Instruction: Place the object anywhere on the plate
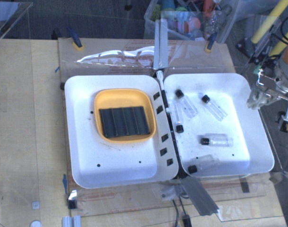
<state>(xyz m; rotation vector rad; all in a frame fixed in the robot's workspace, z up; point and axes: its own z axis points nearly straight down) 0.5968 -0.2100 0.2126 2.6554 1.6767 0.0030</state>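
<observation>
Surface [26, 126]: pale wood-grain top carrying two shallow white bins side by side.
Left bin [80, 169]: white, rounded corners, holding the plate near its middle.
Plate [100, 100]: yellow, squarish with rounded corners, lying flat in the left bin; a dark ribbed rectangular insert [124, 121] covers most of its floor.
Right bin [248, 150]: white, touching the left bin along a central divider marked with small black tabs [163, 137].
Vial, upper left [185, 103]: clear tube with black cap, lying at a slant near the divider.
Vial, upper middle [213, 107]: clear tube with black cap, lying at a slant, just right of the first.
Vial, centre [214, 140]: clear tube with black cap at its left end, lying roughly level across the bin floor.
Vial, near edge [199, 163]: clear tube, black cap toward the divider, lying by the bin's near wall.
Vial by divider [175, 119]: clear tube, hard to make out, black cap at its near end.
Task objects, location: all vials lie in the right bin, apart from the plate.
End effector [259, 100]: metallic, at the right bin's far right rim, above its edge; nothing seen between its fingers; whether parted or closed cannot be told.
Background: clear storage tub [191, 13] of coloured items beyond the bins.
</observation>
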